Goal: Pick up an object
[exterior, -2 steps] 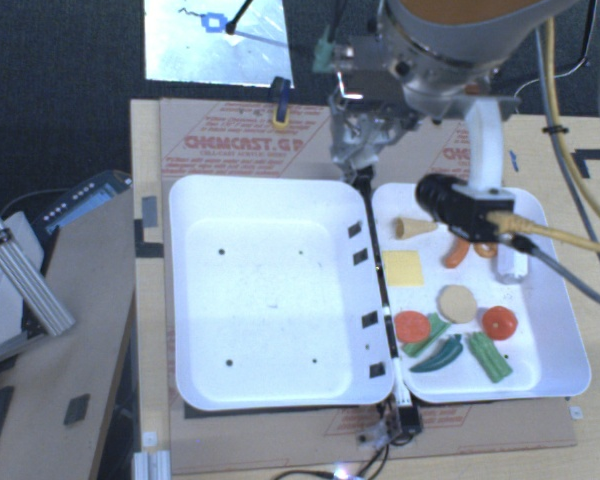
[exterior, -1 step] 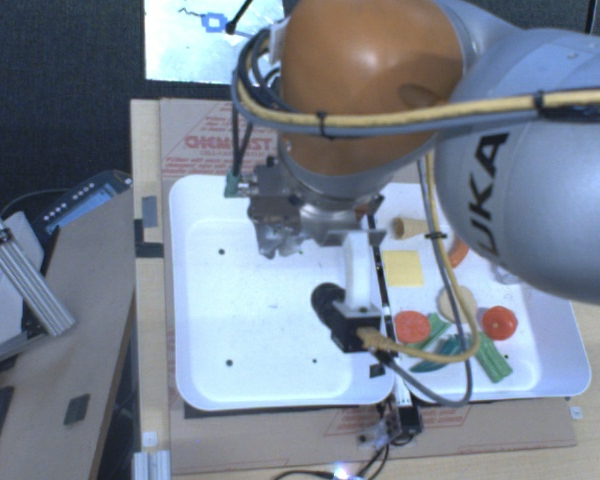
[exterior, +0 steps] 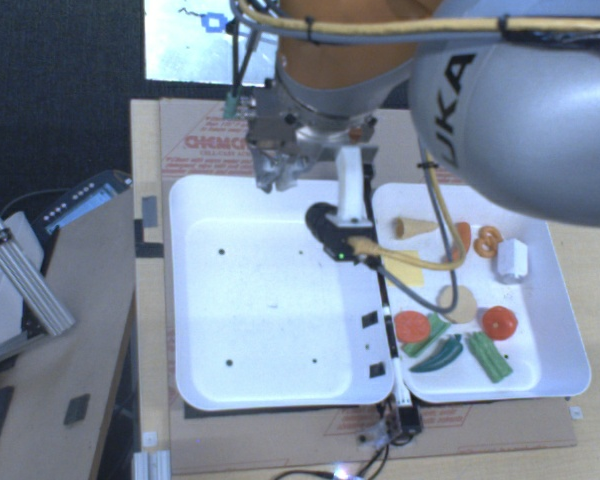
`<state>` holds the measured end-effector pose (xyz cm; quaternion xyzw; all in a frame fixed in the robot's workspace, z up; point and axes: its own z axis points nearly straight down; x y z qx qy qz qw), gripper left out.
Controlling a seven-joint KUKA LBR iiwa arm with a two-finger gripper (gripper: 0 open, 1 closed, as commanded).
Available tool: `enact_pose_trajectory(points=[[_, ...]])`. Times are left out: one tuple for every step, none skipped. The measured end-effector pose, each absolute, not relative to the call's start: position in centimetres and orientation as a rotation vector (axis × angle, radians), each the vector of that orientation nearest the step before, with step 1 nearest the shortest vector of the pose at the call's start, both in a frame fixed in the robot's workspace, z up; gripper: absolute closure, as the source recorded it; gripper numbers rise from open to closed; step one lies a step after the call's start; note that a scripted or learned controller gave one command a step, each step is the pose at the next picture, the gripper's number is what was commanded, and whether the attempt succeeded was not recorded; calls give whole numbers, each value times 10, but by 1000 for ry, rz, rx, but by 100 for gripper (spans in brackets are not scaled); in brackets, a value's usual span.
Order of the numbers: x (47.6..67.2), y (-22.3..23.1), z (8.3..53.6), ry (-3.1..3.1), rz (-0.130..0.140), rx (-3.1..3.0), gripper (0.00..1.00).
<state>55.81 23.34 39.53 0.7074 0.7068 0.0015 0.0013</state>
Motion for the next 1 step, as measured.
enact_pose_trajectory(points=[[603,233,473,2217,17,2218,100]])
